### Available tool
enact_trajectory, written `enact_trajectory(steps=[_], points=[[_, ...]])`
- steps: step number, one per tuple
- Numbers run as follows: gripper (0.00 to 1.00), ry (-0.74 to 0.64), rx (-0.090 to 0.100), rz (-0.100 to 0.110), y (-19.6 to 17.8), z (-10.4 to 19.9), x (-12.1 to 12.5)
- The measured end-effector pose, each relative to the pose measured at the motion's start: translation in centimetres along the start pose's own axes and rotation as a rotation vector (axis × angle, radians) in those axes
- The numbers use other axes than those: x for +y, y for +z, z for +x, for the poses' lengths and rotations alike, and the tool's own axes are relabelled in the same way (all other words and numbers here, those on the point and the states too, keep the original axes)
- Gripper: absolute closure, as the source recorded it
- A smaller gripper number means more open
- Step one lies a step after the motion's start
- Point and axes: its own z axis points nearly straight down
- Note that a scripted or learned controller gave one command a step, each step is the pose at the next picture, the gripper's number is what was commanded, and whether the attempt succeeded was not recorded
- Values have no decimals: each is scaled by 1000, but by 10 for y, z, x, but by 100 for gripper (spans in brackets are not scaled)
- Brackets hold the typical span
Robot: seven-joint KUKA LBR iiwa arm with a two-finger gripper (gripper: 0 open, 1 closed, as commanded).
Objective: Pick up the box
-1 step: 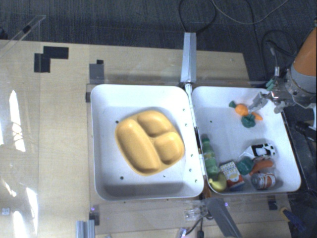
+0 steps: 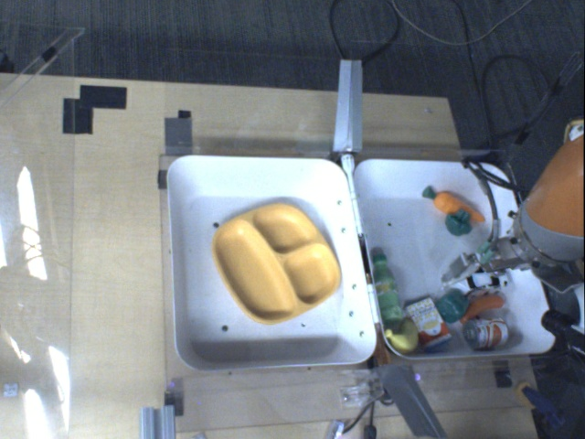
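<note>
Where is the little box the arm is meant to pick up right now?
The box lies in the right bin, near its front edge, among a small pile: a green bottle to its left, a can to its right, with the gripper hovering just above-right.

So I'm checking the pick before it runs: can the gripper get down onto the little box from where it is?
Probably yes: the box shows its top uncovered, near the gripper. But a teal piece and a can crowd it.

A robotics lab: wooden bench (image 2: 91, 245) with two white bins (image 2: 183, 245), loose cables (image 2: 439, 16) on carpet.
</note>
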Motion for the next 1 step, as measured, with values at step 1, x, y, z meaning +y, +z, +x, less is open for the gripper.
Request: enact_trajectory(steps=[1], points=[[0, 12, -11, -22, 40, 62, 7]])
